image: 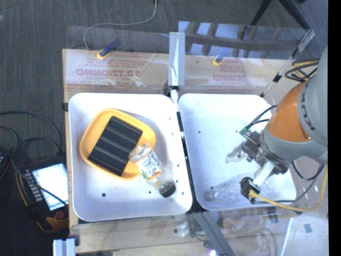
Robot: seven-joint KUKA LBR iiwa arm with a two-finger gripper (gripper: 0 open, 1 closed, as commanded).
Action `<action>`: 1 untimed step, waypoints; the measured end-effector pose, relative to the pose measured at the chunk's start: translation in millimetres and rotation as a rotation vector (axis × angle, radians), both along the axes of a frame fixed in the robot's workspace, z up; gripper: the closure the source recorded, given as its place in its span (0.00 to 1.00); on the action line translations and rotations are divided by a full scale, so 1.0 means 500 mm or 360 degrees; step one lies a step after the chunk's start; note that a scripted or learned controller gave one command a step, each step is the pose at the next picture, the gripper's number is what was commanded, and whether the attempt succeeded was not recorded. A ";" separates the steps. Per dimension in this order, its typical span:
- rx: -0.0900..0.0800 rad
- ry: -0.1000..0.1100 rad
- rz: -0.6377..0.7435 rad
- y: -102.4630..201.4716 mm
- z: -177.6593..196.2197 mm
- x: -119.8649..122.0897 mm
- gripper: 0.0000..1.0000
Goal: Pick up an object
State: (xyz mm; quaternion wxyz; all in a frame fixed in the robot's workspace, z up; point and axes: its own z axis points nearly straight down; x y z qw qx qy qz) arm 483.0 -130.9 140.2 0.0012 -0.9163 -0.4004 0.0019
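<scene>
A clear plastic bottle (148,166) with a green and white label and a dark cap (167,189) was seen lying on its side in the left bin (85,207), its cap end pointed toward the near right corner. Its far end was resting against the rim of a yellow dish (90,135), and on that dish a black ribbed block (115,145) was laid at a slant. In the right bin (213,121) a second clear item (221,194), pale and hard to make out, was seen close to the near wall.

Two white bins were counted on the worktop (122,71), side by side and touching along a middle seam. One bottle, one dish, one black block and one clear item were counted.

The arm (298,121) was reached in from the right, with its orange band above the wrist, and was bent down over the right bin's near right part. The hand (246,167) was held low over that bin, just beside the clear item. Whether its fingers were apart or together could not be told, and nothing could be seen held between them.
</scene>
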 end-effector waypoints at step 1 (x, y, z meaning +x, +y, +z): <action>0.0004 0.0006 0.0002 0.002 0.015 0.000 1.00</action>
